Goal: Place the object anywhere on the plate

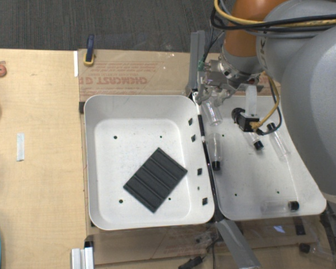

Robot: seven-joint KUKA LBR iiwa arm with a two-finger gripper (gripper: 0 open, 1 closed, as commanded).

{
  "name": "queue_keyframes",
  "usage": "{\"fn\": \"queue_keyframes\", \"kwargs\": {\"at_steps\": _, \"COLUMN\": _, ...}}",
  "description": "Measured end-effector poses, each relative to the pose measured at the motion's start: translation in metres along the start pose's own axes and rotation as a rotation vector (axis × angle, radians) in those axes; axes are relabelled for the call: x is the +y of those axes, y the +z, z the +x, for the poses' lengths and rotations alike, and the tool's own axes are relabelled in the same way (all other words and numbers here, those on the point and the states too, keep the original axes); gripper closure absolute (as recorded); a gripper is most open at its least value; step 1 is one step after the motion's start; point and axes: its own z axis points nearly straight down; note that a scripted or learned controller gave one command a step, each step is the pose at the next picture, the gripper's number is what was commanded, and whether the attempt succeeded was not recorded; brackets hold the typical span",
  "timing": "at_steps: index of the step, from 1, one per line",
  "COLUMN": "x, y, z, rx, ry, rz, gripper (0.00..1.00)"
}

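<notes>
A dark grey ribbed rectangular plate (155, 179) lies flat and turned at an angle in the left bin (101, 150), a little below its middle, with nothing on it. My gripper (254, 185) hangs over the right bin (257, 200), well to the right of the plate. Its two clear fingers with black tips are spread wide: one fingertip (215, 164) is by the wall between the bins, the other near the bin's lower right corner. I see nothing between them. A small black piece (258, 145) on a cable hangs below the wrist.
The arm's grey body (308, 83) covers the upper right of the right bin. A brown cardboard sheet (134, 74) lies behind the bins, with a blue-handled clamp (89, 50) at its corner. The wooden bench (33, 150) stretches to the left.
</notes>
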Motion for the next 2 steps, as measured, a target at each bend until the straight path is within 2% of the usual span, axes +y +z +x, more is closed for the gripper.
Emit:
{"fn": "queue_keyframes", "kwargs": {"at_steps": 1, "x": -0.005, "y": 0.017, "z": 0.048, "rx": 0.001, "ry": -0.335, "rz": -0.001, "gripper": 1.0}}
{"fn": "queue_keyframes", "kwargs": {"at_steps": 2, "x": -0.014, "y": -0.008, "z": 0.113, "rx": 0.001, "ry": -0.701, "rz": -0.005, "gripper": 1.0}}
